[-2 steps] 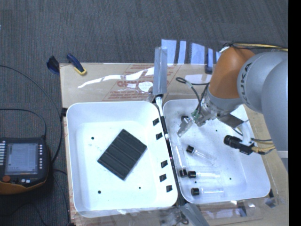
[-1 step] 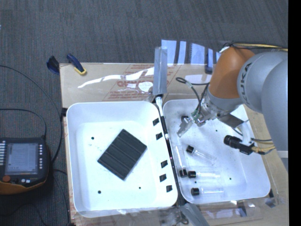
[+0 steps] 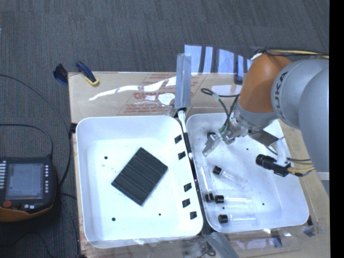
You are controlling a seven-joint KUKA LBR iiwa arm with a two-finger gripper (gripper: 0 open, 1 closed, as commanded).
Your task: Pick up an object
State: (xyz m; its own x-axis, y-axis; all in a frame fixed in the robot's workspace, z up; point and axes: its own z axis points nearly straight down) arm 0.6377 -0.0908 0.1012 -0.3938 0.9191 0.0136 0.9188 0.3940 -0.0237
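The likeliest things for us to pick up are the clear vials with black caps (image 3: pixel 226 174) lying in the right bin (image 3: pixel 293 198), scattered across the part of its floor nearest the camera; one lies alone toward the middle, the others lower down, close to the divider between the bins. Above them, toward the bin's far side, our gripper (image 3: pixel 211 144) hangs over bare white floor, and we cannot tell whether the fingers are apart or together, though nothing shows between them. We judge this to be the approach step, with no grasp made yet. Next we need to bring the gripper toward the camera over the lone vial, line it up across the vial's narrow body, and descend. Beyond the divider, the left bin (image 3: pixel 86 144) holds a dark ribbed slab (image 3: pixel 140 175), a flatter and harder target.
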